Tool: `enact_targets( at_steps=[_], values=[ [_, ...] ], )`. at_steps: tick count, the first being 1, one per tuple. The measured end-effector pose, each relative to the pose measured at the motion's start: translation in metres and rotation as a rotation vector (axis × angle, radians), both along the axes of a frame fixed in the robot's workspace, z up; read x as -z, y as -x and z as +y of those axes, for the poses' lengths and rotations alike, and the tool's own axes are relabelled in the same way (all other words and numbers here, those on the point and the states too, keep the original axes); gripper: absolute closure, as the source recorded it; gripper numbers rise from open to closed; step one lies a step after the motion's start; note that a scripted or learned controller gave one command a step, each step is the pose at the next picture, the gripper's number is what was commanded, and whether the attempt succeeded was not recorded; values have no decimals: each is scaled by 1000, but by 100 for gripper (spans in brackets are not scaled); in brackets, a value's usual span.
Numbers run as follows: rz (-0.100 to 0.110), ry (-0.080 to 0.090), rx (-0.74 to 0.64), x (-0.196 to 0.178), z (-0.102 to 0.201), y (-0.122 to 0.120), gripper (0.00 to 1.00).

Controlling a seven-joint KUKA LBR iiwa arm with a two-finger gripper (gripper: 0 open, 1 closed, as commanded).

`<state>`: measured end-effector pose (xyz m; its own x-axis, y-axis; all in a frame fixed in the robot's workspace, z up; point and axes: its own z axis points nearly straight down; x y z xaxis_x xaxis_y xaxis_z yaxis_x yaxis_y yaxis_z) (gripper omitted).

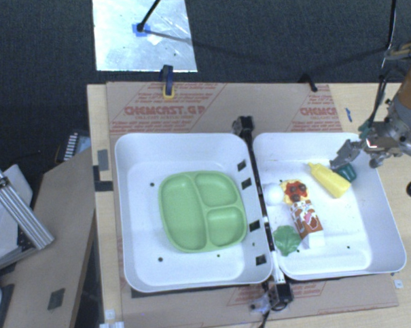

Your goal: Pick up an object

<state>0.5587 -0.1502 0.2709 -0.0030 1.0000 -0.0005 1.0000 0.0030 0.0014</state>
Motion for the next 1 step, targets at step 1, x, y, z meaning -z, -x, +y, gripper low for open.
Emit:
enact_targets(
  at_steps=[1],
  values=[
    [4, -1, 2, 52, -3, 10, 0]
  ],
)
